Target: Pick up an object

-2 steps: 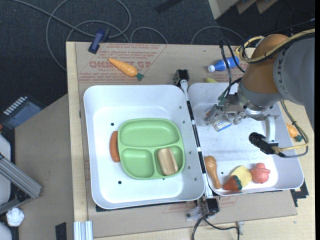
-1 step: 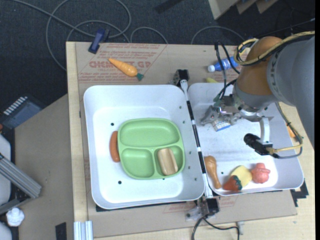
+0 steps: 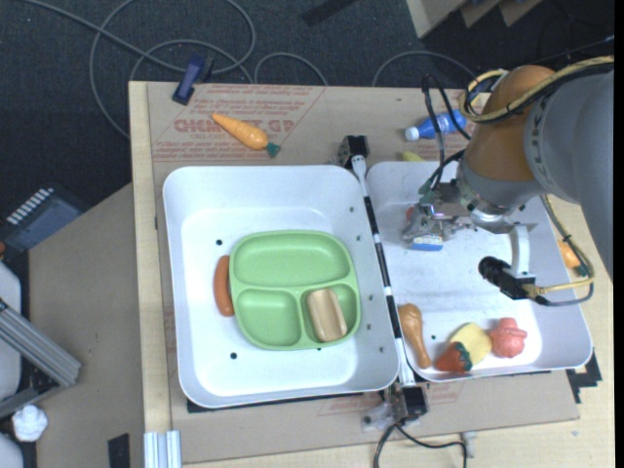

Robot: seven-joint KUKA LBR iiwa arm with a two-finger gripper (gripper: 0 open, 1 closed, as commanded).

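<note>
My gripper [image 3: 427,230] hangs low over the upper left part of the right bin [image 3: 546,354], with the grey arm and its orange band [image 3: 507,115] reaching in from the right. A small bluish-white piece [image 3: 426,245] shows right under the gripper; I cannot tell whether it is held. Along the bin's front lie an orange drumstick-shaped toy [image 3: 411,331], a yellow and red toy [image 3: 463,347] and a pink-red toy [image 3: 508,336]. They all lie well below the gripper in the view.
The left bin [image 3: 195,203] holds a green divided plate [image 3: 292,261] with a bun [image 3: 328,314] in one compartment and a sausage [image 3: 224,285] beside it. A toy carrot [image 3: 244,131] and a blue bottle [image 3: 436,125] lie on the cardboard behind the bins.
</note>
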